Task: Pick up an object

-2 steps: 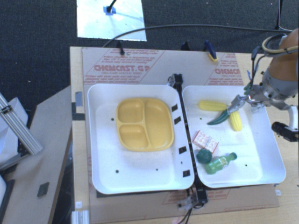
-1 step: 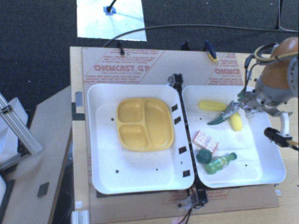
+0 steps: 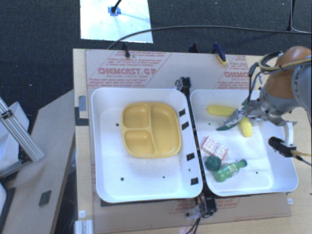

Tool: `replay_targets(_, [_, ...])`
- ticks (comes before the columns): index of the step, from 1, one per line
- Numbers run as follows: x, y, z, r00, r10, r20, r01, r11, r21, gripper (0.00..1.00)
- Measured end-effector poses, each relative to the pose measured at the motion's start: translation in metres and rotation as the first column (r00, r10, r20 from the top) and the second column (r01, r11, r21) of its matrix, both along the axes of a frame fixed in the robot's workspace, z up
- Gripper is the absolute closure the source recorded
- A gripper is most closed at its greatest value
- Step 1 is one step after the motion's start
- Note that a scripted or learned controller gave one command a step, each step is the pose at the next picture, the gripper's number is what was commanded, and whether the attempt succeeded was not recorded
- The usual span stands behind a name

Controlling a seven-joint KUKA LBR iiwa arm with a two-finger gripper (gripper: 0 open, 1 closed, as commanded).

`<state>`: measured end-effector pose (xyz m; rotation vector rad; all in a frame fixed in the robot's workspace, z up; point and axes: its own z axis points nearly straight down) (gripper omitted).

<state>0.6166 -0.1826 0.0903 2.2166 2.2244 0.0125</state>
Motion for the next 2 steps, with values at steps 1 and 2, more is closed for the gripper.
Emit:
replay_targets(1, [0.004,-0.002,0.017,1.0,0.003,0.016,-0.003,1.0,-0.009,1.0])
replay_targets(2, [-0.002,0.004,0.068,1.0,0.002,-0.001,-0.002,1.0,-0.006,1.0])
